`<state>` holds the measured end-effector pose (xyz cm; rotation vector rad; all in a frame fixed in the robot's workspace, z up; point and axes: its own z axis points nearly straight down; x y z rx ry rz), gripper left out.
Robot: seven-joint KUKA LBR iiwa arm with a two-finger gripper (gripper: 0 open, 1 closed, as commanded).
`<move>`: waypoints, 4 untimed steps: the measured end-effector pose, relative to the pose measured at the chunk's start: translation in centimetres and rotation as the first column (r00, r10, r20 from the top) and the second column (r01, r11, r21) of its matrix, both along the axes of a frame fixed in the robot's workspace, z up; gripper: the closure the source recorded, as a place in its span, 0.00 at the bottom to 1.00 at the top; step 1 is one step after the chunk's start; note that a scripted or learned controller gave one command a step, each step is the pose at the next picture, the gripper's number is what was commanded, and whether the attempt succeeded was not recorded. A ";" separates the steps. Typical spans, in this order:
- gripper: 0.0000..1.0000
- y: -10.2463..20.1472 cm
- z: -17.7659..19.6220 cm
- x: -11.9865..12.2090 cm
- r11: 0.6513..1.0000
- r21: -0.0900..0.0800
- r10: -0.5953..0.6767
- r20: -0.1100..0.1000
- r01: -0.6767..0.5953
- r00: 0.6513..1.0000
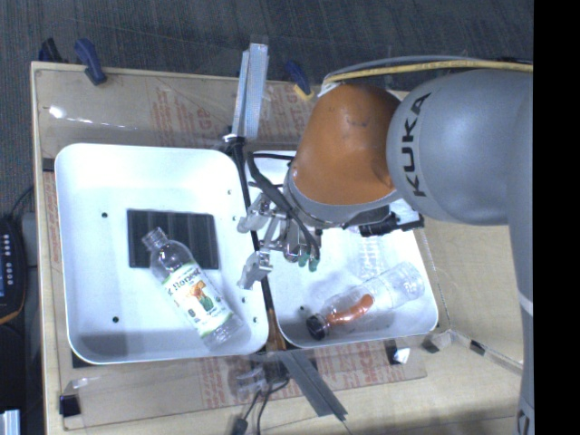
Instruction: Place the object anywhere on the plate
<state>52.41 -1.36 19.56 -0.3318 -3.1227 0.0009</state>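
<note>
The plate (186,227) is a flat black rectangle on the floor of the left bin (91,179). A clear plastic bottle with a green and orange label (192,290) lies slanted in that bin, its cap end resting on the plate's lower left part and its base toward the bin's front right corner. My gripper (254,241) hangs over the divide between the two bins, just right of the plate. Its two fingers point left and stand open, with nothing between them. The bottle lies below and to the left of the fingers, apart from them.
In the right bin (426,320) lies a second clear bottle (362,304) with a black cap and orange contents, near the front wall. The arm's large orange and grey wrist covers the back of the right bin. A metal bar (251,89) stands behind the bins.
</note>
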 end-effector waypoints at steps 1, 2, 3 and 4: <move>0.00 -4.7 -0.4 -3.9 0.999 0.000 0.053 0.000 -0.053 0.999; 0.00 -4.7 -0.4 -3.9 0.999 0.000 0.054 0.000 -0.054 0.999; 0.00 -10.2 -3.6 1.0 0.997 0.000 0.075 0.001 -0.075 0.997; 0.00 -16.8 -2.8 1.6 0.988 -0.001 0.156 0.004 -0.156 0.988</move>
